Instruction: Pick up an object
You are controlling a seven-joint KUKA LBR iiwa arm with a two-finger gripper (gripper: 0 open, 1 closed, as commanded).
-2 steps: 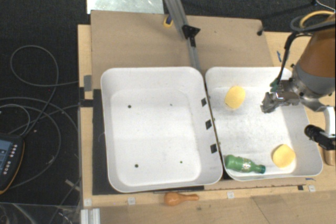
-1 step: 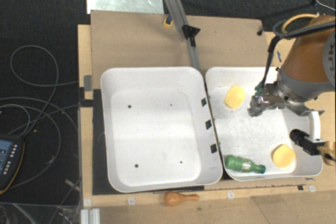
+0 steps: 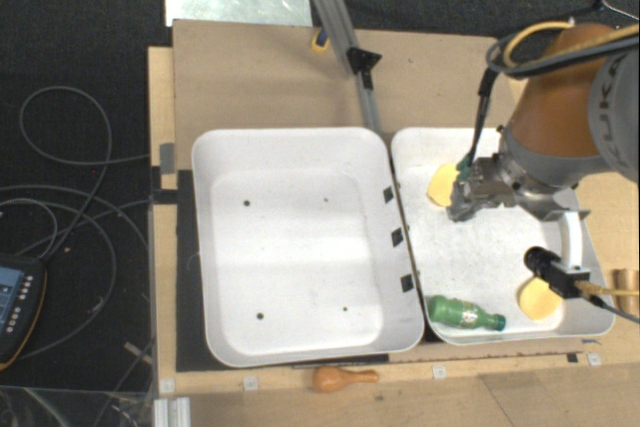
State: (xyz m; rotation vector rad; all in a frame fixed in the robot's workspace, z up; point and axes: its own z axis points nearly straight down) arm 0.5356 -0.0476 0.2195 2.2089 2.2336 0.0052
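My end effector (image 3: 462,207) sits low over the right bin (image 3: 500,320), in its upper left part. Whether it is spread or closed I cannot tell; the wrist housing covers most of it, and I see nothing gripped.

A yellow object (image 3: 441,185) lies just beside the end effector, to its upper left, touching or nearly so; its far side is hidden behind my tooling. A second yellow piece (image 3: 538,300) lies well apart, below and to the right, partly covered by a black fitting (image 3: 548,270) on my arm. A green bottle (image 3: 466,314) lies on its side well below the end effector, near the bin's front wall.

The left bin (image 3: 300,245) lies to the left. An orange-brown object (image 3: 343,377) rests on the bench (image 3: 420,75) in front of both bins.
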